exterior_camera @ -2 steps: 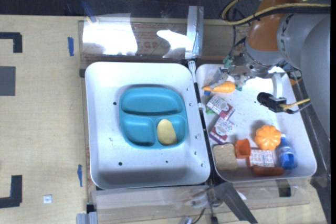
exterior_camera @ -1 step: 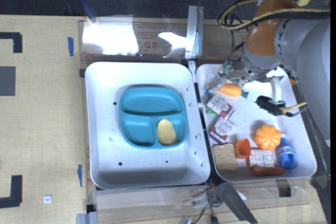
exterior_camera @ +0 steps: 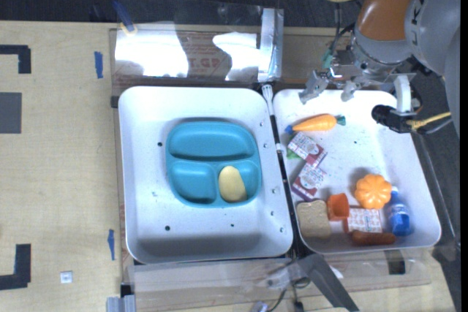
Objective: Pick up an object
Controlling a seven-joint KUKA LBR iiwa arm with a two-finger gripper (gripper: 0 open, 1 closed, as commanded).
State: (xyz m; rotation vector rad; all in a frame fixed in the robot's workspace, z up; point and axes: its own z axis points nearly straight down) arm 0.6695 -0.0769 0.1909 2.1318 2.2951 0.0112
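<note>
The hand (exterior_camera: 330, 88) hangs spread and unladen just above the carrot (exterior_camera: 316, 123).

- A toy carrot (exterior_camera: 316, 123), orange with a green tip, lies on its side near the far edge of my right bin (exterior_camera: 420, 179).
- Two small red-and-white packets (exterior_camera: 307, 148) lie just below it, one behind the other.
- A small orange pumpkin (exterior_camera: 374, 191) sits upright toward the near right.
- A slice of bread (exterior_camera: 314, 218) lies flat at the near left corner.
- An orange cup (exterior_camera: 338, 205), a red-and-white box (exterior_camera: 365, 220) and a blue bottle (exterior_camera: 398, 217) cluster along the near edge.
- A yellow, egg-shaped piece (exterior_camera: 232, 183) rests in the blue tray's (exterior_camera: 212, 139) near right compartment, in my left bin (exterior_camera: 139, 179).
</note>
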